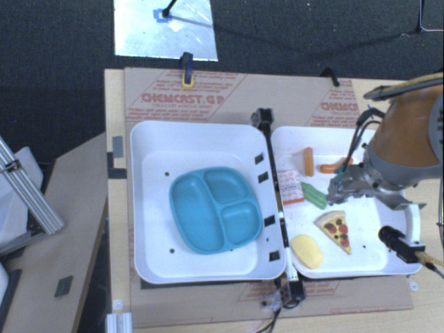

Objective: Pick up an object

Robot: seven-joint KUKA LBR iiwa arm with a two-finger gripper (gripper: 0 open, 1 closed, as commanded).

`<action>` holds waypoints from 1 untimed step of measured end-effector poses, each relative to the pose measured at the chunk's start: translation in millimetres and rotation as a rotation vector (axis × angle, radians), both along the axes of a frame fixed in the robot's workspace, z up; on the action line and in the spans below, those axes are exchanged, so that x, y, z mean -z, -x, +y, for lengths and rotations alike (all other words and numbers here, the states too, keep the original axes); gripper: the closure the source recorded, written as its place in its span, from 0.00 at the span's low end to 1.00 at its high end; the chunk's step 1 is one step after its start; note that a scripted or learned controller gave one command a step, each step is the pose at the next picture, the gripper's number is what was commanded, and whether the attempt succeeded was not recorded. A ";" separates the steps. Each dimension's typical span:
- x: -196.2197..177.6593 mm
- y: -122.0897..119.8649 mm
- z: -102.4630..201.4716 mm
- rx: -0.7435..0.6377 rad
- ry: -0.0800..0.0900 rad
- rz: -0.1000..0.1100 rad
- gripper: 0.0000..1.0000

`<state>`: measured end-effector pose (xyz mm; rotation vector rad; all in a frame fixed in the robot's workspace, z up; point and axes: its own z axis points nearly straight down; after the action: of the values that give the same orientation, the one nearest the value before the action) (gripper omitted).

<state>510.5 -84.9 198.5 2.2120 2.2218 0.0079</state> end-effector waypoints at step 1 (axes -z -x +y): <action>-43.6 -3.8 1.3 0.000 0.000 0.001 1.00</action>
<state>514.3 -83.6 242.0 2.2124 2.2222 0.0068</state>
